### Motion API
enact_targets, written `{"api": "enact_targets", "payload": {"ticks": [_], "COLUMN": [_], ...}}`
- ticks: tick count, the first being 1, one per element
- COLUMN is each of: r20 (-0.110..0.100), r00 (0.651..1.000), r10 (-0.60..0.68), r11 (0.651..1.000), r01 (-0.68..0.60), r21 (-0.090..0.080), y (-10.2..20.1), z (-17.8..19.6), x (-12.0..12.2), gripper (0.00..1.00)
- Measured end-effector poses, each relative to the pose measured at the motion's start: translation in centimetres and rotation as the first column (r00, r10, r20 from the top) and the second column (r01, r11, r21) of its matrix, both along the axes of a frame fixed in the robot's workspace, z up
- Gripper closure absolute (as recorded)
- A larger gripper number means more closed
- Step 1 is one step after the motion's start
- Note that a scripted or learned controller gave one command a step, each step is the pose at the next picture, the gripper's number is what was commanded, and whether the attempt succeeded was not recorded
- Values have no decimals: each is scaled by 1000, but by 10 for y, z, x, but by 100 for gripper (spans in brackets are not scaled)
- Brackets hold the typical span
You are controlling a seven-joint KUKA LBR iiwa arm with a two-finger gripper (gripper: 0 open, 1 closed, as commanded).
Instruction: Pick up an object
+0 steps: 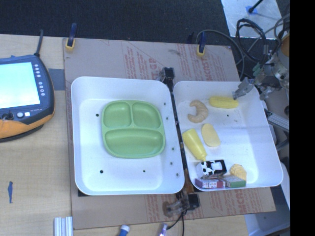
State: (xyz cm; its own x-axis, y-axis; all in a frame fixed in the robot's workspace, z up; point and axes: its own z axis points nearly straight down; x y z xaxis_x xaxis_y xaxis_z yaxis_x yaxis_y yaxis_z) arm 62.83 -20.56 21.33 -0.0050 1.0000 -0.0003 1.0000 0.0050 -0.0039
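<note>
My gripper (252, 91) hangs over the far right corner of the right bin (256, 136). It looks open, with nothing between its fingers. Its left fingertip (241, 90) is just right of a long yellow piece (223, 102) lying near the bin's far wall. Also in that bin are a tan croissant (198, 110), a pale yellow oval (211, 134), a yellow bottle (194, 143), a black-and-white toy (212, 167), a small corn cob (238, 171) and a flat red-and-white box (214, 183).
The left bin (86, 132) holds a green divided plate (133, 129). A tablet (22, 95) lies at the bench's left edge. Clamps (167, 74) sit between the bins at the far side, and cables (256, 33) hang behind the arm.
</note>
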Motion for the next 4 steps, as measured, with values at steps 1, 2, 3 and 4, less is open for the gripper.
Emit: {"api": "enact_targets", "payload": {"ticks": [1,2,3,4], "r20": [-3,-2,1,-4], "r00": [1000,1000,1000,1000], "r10": [2,4,-1,-3], "r11": [1000,1000,1000,1000], "r01": [-2,-4,1,3], "r21": [1,0,1,2], "y": [38,97,94,103], "z": [-76,-114,-121,-122], "x": [27,-33,4,27], "gripper": [0,0,0,0]}}
